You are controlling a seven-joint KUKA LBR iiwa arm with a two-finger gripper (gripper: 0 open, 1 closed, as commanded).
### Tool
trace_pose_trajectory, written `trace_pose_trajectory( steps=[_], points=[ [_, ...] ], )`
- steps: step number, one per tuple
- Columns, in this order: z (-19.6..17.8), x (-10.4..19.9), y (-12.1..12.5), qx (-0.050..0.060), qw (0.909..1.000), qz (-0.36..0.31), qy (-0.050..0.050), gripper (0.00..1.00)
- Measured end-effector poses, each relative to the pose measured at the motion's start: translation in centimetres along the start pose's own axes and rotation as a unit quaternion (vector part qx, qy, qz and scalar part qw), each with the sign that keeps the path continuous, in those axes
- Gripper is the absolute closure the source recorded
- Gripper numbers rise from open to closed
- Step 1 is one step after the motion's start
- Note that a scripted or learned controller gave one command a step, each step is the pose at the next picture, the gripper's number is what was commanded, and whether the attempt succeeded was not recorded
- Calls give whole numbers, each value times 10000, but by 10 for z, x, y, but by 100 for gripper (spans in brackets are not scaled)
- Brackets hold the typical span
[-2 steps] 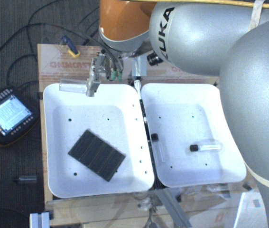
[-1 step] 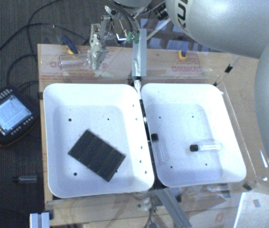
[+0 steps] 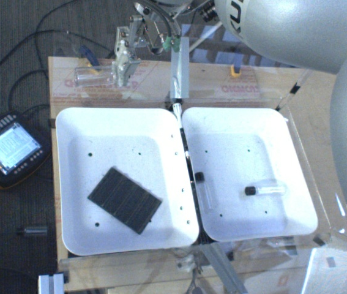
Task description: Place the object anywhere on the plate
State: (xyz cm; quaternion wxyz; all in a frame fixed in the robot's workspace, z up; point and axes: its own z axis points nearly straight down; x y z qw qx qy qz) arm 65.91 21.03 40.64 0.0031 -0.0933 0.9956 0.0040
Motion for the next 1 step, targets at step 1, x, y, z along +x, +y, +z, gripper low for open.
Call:
trace_pose_trajectory(
  steps=[1],
  points=[
    [-10, -1, 1, -17, 10000, -2, -16, 100]
  ],
)
